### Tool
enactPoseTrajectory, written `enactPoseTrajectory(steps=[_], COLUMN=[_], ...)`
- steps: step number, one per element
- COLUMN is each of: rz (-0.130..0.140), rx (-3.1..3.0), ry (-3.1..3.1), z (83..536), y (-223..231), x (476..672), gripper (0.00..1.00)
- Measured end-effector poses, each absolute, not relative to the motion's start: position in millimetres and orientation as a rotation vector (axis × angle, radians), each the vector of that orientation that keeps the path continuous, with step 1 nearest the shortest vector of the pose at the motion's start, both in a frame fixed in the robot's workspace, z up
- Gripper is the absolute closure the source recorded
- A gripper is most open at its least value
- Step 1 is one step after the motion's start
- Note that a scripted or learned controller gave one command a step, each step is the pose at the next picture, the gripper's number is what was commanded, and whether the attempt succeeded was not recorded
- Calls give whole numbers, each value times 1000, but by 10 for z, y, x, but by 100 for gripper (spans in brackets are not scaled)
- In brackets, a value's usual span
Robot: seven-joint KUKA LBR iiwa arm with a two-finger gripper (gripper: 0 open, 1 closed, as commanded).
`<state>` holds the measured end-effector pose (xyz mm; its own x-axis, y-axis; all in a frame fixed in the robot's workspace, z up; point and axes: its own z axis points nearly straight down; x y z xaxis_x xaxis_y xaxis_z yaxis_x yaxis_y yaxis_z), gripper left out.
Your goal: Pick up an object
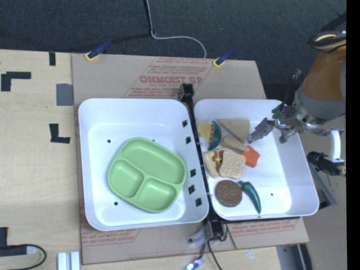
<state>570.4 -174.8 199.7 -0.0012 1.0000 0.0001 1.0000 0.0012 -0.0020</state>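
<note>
The right bin (292, 179) holds a cluster of toy food along its left side: a tan bread slice (237, 128), a yellow and teal piece (207, 133), a square cracker (232, 163), an orange block (252, 157), a round brown cookie (228, 192) and a green pepper (251, 196). My gripper (272, 131) hangs over the upper right part of this bin, just right of the bread slice. Its fingers (259, 132) are spread open and nothing sits between them.
The left bin (95, 122) carries a light green divided plate (147, 174). A black divider (194, 151) runs between the two bins. Both bins rest on a cardboard sheet (163, 77), with a white cable (169, 37) behind it.
</note>
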Motion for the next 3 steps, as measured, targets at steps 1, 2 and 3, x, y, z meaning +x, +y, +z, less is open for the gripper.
enactPoseTrajectory(steps=[1, 2, 3], rz=[-1, -6, -14], rx=[-2223, -2222, -2223], ry=[-2221, -2225, -2236], z=[803, 982, 2565], y=[-1523, -1532, -1189], x=[5424, 5454, 5498], gripper=[0, 100, 100])
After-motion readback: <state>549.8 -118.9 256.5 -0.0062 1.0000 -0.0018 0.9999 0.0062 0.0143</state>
